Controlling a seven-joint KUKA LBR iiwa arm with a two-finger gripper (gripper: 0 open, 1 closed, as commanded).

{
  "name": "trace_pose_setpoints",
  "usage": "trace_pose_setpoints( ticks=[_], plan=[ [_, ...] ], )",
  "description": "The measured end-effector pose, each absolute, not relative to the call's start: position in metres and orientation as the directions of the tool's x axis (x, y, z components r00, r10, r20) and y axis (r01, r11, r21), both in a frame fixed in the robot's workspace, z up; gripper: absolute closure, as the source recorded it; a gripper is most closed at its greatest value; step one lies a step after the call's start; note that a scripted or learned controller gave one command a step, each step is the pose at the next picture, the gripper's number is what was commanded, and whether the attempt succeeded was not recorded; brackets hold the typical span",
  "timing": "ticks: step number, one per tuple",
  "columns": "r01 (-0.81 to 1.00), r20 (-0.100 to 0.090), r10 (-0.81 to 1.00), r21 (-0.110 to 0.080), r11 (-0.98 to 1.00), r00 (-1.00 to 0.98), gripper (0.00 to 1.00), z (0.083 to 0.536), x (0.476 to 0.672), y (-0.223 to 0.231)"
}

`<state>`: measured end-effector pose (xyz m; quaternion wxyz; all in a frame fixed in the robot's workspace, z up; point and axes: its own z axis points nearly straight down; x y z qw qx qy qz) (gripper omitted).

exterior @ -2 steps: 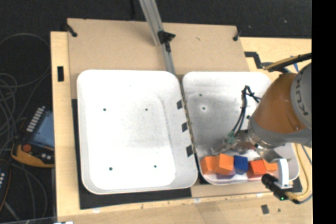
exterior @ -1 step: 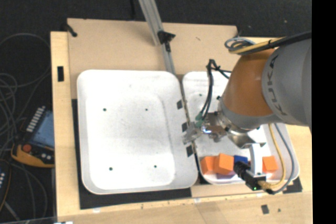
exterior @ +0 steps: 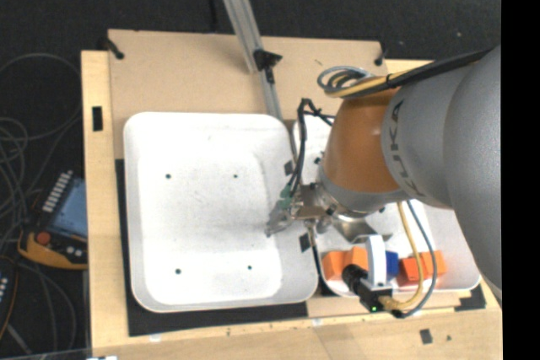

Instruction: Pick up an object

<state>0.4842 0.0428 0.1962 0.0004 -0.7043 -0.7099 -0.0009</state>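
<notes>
My gripper [exterior: 285,217] hangs over the right edge of the left white bin [exterior: 169,131], low near the wall between the two bins. Nothing shows between its tips. The grey arm with its orange band covers most of the right bin [exterior: 460,287]. Below the wrist, an orange block [exterior: 337,263] lies at the front of the right bin. A second orange block [exterior: 415,267] lies to its right, partly behind cables. Both sit to the right of and below the gripper, apart from it.
The left bin's floor shows a few small dark dots. A slanted metal rail [exterior: 240,8] runs from the top down to the bins' back edge. A coil of cable [exterior: 342,78] lies on the bench behind the right bin. A handheld pendant [exterior: 59,219] rests off the bench at the left.
</notes>
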Motion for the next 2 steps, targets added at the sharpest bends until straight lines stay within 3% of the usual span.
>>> trace_pose_setpoints(
  ticks=[1, 2],
  plan=[
    [1.0, 0.001, 1.0, 0.001, 0.007, -0.007, 0.0, 0.196, 0.509, 0.081],
    [1.0, -0.001, 1.0, -0.005, 0.004, -0.004, 0.0, 0.151, 0.511, 0.1]
  ],
)
